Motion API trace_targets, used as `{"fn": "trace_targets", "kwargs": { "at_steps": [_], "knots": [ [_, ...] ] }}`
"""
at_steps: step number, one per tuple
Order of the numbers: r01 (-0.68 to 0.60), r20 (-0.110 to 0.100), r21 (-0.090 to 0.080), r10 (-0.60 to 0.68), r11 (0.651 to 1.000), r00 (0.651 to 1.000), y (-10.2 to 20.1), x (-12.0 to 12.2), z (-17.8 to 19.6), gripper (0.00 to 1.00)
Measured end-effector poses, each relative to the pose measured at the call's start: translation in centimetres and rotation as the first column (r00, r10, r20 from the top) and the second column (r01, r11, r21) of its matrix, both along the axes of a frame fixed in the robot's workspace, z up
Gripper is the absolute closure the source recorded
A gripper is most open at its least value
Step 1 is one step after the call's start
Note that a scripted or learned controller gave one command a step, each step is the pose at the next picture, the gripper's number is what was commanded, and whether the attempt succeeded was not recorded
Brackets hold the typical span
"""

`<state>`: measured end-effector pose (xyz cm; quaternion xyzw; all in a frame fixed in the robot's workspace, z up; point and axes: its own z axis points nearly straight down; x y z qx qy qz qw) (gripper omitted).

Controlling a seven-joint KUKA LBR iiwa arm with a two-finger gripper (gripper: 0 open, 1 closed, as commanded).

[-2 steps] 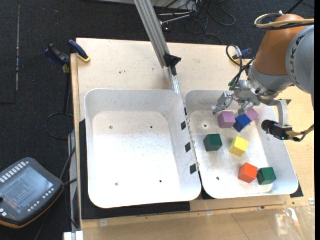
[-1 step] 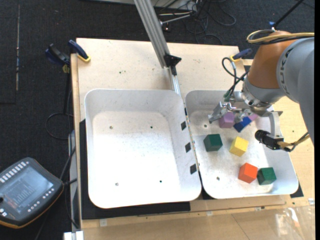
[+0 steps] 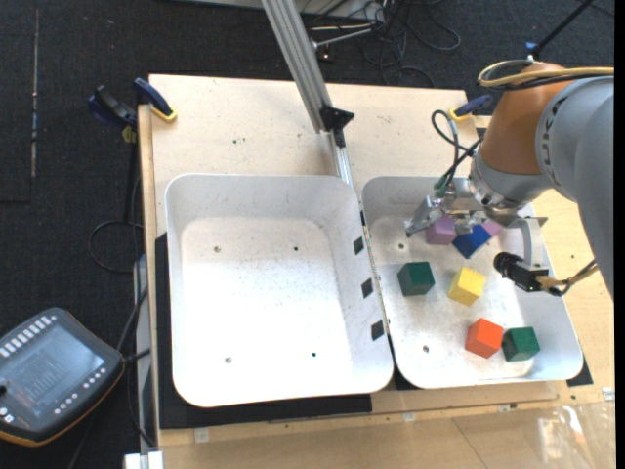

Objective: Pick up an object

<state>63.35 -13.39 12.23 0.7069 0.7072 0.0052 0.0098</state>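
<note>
Camera view is showing you the pincer (image 3: 441, 219) hanging low in the right bin (image 3: 547, 364), right over a purple block (image 3: 442, 230) beside a blue block (image 3: 472, 241); you cannot tell its grip. Green (image 3: 416, 278), yellow (image 3: 467, 285), orange (image 3: 484, 338) and another green block (image 3: 520, 343) are lying nearby.

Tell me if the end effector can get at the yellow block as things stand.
Probably yes. The yellow block lies uncovered in the right bin, apart from its neighbours, just below the end effector.
</note>
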Motion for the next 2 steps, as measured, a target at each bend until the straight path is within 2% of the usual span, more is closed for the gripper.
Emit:
{"fn": "trace_targets", "kwargs": {
  "at_steps": [1, 2],
  "knots": [
    [0.001, 0.001, -0.002, -0.001, 1.0, 1.0, -0.1, 0.0, 0.8, 1.0],
    [0.001, -0.014, 0.004, -0.001, 1.0, 1.0, -0.8, -0.3, 6.9, 1.0]
  ]
}}
